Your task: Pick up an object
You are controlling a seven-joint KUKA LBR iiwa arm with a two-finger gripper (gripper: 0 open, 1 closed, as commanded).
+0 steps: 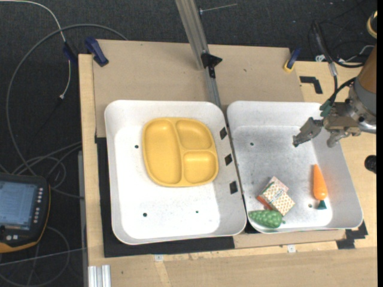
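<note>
Tool first: we see its two fingers spread apart with nothing between them, hanging over the upper part of the right bin, probably because the program is lining up for a descent. Our likely targets lie lower in that bin: an orange carrot near the right wall, a patterned small box and a green toy vegetable at the front rim. On the counter, the left bin holds a yellow divided tray, its compartments bare.

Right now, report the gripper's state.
Gripper: open, holding nothing, above the right bin.
</note>
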